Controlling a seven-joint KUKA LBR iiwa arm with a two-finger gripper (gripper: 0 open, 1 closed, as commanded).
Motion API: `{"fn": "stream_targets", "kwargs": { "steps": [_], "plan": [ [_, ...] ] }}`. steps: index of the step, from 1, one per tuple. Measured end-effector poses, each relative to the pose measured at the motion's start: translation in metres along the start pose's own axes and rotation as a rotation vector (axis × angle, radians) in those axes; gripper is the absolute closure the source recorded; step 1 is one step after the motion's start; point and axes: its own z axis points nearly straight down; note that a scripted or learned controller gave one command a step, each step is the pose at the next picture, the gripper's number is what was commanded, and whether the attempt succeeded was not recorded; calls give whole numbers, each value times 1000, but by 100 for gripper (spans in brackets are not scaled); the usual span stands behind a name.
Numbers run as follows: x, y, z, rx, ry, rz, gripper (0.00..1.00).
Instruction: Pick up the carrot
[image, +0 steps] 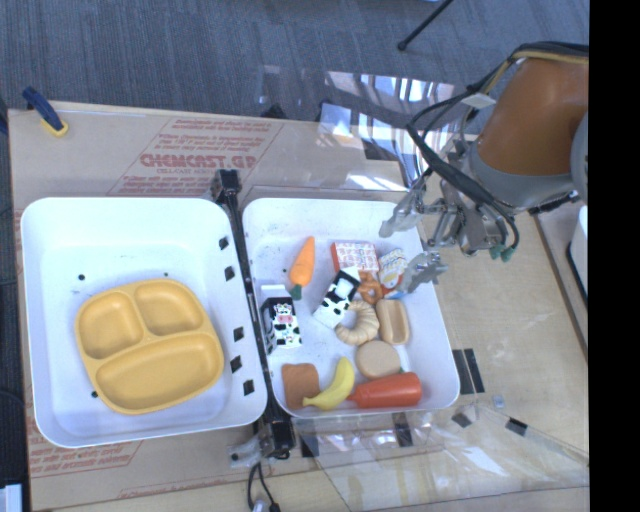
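Here the carrot (302, 262) lies in the right bin (262, 222), in its upper left part, with the thick orange end pointing up and the green stalk end pointing down. It rests on the bin floor apart from the other toys. Just below it stands a small black-and-white carton (282, 324), and a second carton (338, 298) of the same kind lies tilted to its right. Further right sit a red-and-white box (354, 256), a croissant (358, 325) and a bread roll (392, 322). Along the bin's lower edge are a brown slice (299, 381), a banana (335, 386), a round bun (378, 359) and a red sausage (388, 391).

The gripper (420, 240) hangs over the upper right corner of the right bin, well away from the carrot, with its two fingers spread apart and nothing between them. One fingertip is near the small packet (391, 268) at the right side of the pile.

The left bin (40, 225) holds a yellow divided tray (150, 344) with three compartments.
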Motion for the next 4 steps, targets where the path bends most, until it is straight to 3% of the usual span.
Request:
{"fn": "stream_targets", "kwargs": {
  "steps": [1,2,3,4],
  "plan": [
    [-18,37,155,-8,11,-80,0],
    [-51,62,185,2,2,228,0],
    [-73,84,186,6,4,597,0],
    [-71,95,186,2,3,937,0]
  ]
}}
